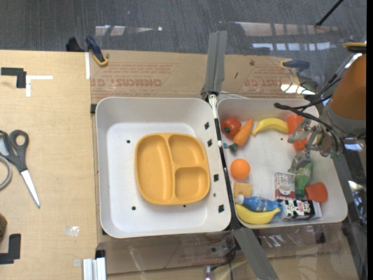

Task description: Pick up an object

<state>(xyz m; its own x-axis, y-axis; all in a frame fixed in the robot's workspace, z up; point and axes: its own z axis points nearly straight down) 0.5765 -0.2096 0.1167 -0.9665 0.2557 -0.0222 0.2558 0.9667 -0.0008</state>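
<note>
Fingers (298, 137) look spread; my gripper (309, 143) hangs over a small green plastic toy (303, 179) (probably light and slick), so I'd pinch its narrow middle.

my gripper (308, 140) hangs over the right bin (263, 156), near its far right side, and the orange band of my arm (353, 95) sits at the view's right. just below it lies a green object (303, 178), with a red cup (316, 192) beside that. a banana (271, 125), a carrot (243, 132) and a tomato (231, 125) lie along the bin's far end. an orange ball (239, 168) rests mid-bin. at the near end are a second banana (255, 215), a blue bottle (260, 203) and a black-and-white carton (299, 209). the left bin (111, 168) bears a yellow divided plate (172, 168). scissors (21, 162) lie on the bench.
</note>
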